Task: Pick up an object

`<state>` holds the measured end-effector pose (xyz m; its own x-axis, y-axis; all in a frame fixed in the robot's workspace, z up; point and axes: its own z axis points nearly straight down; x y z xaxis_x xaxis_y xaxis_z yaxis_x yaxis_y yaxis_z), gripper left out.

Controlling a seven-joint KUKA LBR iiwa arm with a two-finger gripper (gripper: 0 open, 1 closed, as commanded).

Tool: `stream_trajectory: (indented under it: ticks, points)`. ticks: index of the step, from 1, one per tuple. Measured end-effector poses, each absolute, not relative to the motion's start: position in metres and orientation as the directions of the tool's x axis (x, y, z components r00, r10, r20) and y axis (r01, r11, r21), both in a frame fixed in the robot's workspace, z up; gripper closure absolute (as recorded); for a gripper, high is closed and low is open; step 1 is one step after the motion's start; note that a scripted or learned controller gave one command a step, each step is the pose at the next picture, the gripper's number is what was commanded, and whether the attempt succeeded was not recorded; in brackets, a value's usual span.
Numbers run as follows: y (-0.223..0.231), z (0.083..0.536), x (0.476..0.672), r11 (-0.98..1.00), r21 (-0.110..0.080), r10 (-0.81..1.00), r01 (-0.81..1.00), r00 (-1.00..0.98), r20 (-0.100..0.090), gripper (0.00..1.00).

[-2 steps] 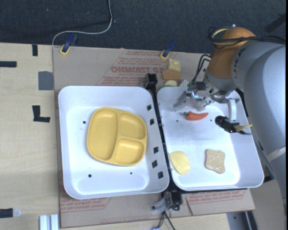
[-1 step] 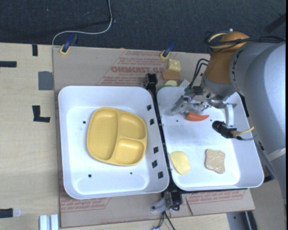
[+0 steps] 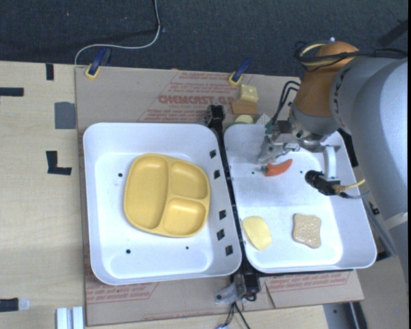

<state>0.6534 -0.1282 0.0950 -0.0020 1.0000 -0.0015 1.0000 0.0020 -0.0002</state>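
Observation:
My gripper [image 3: 269, 155] hangs low over the back left part of the right bin [image 3: 356, 249]. A small orange-red piece [image 3: 279, 168] lies on the bin floor right at the gripper's tip, touching or nearly touching it; I cannot tell whether it is gripped. Closer to the front of the same bin lie a pale yellow oval piece [image 3: 257, 232] and a tan bread-like piece [image 3: 307, 230], both well apart from the gripper.
The left bin [image 3: 103, 252] holds a yellow divided plate [image 3: 166, 194]. Behind the bins, on the cardboard, sit a tan block [image 3: 245, 105], a small yellow block [image 3: 248, 91] and a pale round item [image 3: 243, 119]. The arm's grey body [image 3: 380, 115] covers the right bin's far right side.

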Motion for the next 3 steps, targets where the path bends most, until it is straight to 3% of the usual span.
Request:
stream_trajectory:
  ticks: [1, 2, 3]
  points:
    - [-0.128, 0.095, 0.653, 0.002, 0.0, 1.0, 1.0, -0.002, -0.001, 0.0]
    - [-0.12, 0.084, 0.639, 0.001, 0.0, 1.0, 1.0, -0.001, -0.002, 0.0]
    - [-0.145, 0.086, 0.627, 0.0, 0.001, 1.0, 1.0, 0.0, -0.001, 0.0]
